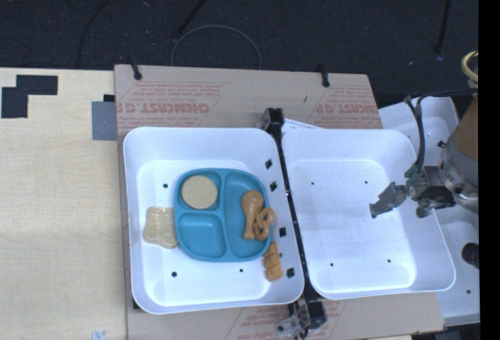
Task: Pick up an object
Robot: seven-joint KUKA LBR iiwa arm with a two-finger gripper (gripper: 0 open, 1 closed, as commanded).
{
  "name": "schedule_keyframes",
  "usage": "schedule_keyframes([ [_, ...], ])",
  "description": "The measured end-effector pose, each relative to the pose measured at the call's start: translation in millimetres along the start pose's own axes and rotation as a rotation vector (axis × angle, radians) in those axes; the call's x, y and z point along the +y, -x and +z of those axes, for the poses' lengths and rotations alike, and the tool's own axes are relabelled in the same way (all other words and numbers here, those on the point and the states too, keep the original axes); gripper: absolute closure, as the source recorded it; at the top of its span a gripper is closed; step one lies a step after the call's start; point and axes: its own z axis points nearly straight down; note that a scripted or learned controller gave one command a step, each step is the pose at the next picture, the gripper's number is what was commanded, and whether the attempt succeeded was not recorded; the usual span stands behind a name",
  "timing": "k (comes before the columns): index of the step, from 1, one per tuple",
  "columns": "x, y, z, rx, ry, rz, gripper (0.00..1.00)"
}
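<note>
In the left bin (148, 151) lies a blue divided plate (205, 241). A round tan disc (198, 191) rests in its upper-left section, and a tan bone-like piece (251, 211) with a pretzel shape (264, 223) lies in its right section. A pale toast-like slice (160, 227) sits against the plate's left side. A small tan lump (273, 262) lies off its lower right corner. My gripper (403, 205) hangs over the right side of the right bin (344, 284), far from all these objects, its two dark fingers (383, 202) spread open with nothing between them.
A black divider (287, 213) joins the two bins. Both stand on a brown cardboard sheet (234, 100) on the wooden bench (55, 205). Cables and the arm's wrist (461, 166) crowd the right edge. Dark floor lies beyond the bench.
</note>
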Motion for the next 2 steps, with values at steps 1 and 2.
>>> schedule_keyframes([
  [1,1.7,0.2,-4.9,-0.002,0.01,-0.002,0.0],
  [2,5.3,-1.2,39.0,0.0,0.004,-0.002,0.0],
])
